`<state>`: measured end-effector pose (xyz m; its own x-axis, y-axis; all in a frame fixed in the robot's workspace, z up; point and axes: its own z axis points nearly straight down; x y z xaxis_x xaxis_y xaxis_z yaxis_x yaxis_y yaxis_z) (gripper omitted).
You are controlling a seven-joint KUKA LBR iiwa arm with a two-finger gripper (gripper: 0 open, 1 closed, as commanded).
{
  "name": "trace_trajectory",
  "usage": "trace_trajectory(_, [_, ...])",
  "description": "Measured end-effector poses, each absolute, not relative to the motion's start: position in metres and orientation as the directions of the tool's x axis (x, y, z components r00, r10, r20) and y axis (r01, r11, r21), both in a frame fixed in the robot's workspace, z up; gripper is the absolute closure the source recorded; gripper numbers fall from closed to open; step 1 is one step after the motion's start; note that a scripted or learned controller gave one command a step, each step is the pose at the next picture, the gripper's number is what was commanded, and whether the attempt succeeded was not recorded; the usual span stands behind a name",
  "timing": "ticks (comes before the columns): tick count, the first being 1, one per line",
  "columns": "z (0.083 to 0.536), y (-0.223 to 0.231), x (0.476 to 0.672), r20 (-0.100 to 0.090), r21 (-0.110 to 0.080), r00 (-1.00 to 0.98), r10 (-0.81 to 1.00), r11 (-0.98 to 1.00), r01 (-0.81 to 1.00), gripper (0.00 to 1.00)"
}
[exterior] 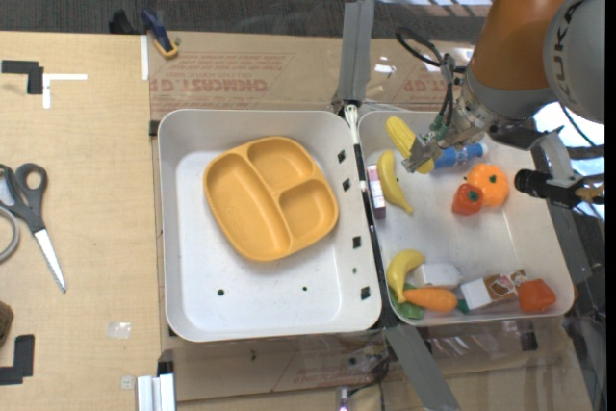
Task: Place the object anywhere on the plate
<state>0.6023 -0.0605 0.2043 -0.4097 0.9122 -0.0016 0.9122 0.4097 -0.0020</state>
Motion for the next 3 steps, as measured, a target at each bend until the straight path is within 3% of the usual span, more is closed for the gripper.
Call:
trace_trajectory(1, [0.196, 0.016, 0.612, -0.001, -0.002, -0.303, 0.953, 0.303, 0.953, 1.00])
trace_trajectory(2, [0.191, 0.084, 0.559, -0.001, -0.005, -0.063, 0.998, 0.063, 0.998, 1.00])
trace_trajectory(3, [0.271, 0.153, 0.588, -0.002, -0.002, -0.352, 0.936, 0.352, 0.936, 1.00])
